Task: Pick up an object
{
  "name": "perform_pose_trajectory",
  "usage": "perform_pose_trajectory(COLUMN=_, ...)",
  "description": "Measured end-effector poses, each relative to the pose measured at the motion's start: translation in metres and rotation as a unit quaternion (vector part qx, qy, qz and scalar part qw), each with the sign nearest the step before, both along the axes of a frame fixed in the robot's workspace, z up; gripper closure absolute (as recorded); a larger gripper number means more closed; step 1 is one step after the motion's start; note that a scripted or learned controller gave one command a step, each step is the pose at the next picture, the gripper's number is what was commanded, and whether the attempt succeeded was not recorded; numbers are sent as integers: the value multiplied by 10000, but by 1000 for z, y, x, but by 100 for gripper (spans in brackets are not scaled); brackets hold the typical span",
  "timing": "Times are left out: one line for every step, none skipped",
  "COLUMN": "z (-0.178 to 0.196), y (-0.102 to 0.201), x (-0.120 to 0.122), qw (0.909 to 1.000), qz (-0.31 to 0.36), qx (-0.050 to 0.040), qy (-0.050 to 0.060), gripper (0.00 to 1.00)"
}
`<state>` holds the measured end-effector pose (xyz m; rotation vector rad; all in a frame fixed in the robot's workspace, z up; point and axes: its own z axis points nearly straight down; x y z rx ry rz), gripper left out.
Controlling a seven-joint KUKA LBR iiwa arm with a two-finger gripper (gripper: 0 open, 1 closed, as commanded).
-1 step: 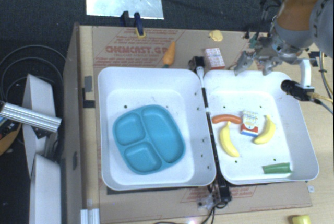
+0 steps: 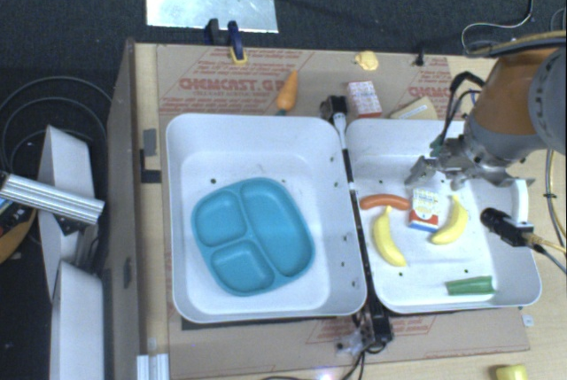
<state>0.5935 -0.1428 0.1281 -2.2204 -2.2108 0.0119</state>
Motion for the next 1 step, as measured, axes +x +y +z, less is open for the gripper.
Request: perform_pose_trajectory(z=21, y=43, x=66, qw=9999, qz=66, qx=-7, qy=-100, gripper=0)
